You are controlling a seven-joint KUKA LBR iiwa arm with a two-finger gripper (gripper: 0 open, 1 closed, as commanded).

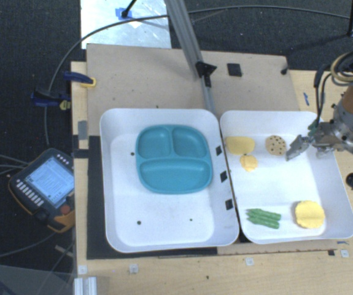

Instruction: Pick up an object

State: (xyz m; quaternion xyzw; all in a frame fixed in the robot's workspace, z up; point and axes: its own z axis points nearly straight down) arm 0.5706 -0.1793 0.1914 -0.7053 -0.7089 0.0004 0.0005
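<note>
My gripper hangs over the upper right part of the right bin, its two grey fingers spread open with nothing between them. Just left of the left finger lies a round brown cookie. Further left rest a flat yellow piece and a smaller yellow chunk. Near the bin's front lie green beans and a round yellow item.
The left bin holds a blue divided plate. A grey pole slants down to the bins' back edge. A teach pendant and cables lie on the floor to the left.
</note>
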